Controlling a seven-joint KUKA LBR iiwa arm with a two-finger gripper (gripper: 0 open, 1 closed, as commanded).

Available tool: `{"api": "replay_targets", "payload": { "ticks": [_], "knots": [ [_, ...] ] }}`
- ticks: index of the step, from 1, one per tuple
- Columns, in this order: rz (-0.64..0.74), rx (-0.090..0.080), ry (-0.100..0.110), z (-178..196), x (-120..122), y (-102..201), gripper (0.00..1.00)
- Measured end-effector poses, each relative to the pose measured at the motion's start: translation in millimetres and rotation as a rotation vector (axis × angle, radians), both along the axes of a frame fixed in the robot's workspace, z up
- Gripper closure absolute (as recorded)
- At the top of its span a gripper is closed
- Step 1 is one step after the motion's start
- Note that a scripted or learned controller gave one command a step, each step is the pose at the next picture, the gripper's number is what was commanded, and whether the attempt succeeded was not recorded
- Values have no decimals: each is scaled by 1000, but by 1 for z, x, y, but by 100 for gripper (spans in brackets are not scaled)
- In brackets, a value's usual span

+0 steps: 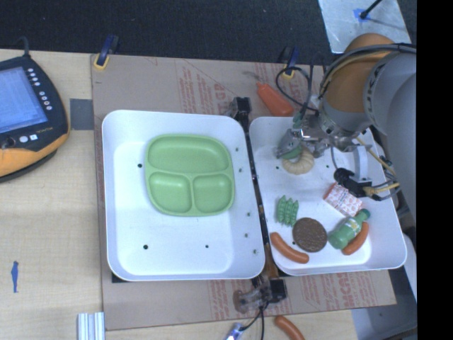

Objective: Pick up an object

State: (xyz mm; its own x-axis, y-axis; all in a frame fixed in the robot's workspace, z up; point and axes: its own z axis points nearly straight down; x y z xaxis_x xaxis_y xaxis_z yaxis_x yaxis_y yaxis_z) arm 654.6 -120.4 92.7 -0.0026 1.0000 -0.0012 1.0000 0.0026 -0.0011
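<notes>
My gripper point(296, 147) reaches into the far part of the right bin point(382, 257), directly over a pale round bun-like toy point(298, 163). Its metal fingers point down at the bun's top edge. In the same bin lie a green ridged toy point(287, 210), a brown round cookie point(309, 234), an orange hot dog point(289, 248), a pink-and-white packet point(344, 200), and a green bottle point(348, 231) next to an orange sausage point(359, 240). The grey arm with its orange band point(354, 76) covers the bin's far right corner.
The left bin point(127, 253) holds a green divided plate point(190, 173). An orange carrot toy point(273, 99) lies on the cardboard beyond the right bin. Another orange piece point(290, 326) lies at the front. A teach pendant point(28, 115) rests at the far left.
</notes>
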Motion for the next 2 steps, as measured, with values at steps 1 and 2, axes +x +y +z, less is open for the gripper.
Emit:
{"api": "replay_targets", "payload": {
  "ticks": [1, 2],
  "knots": [
    [2, 0, 0, 0, 2, 9, 0],
    [0, 0, -1, 0, 2, -22, 0]
  ]
}}
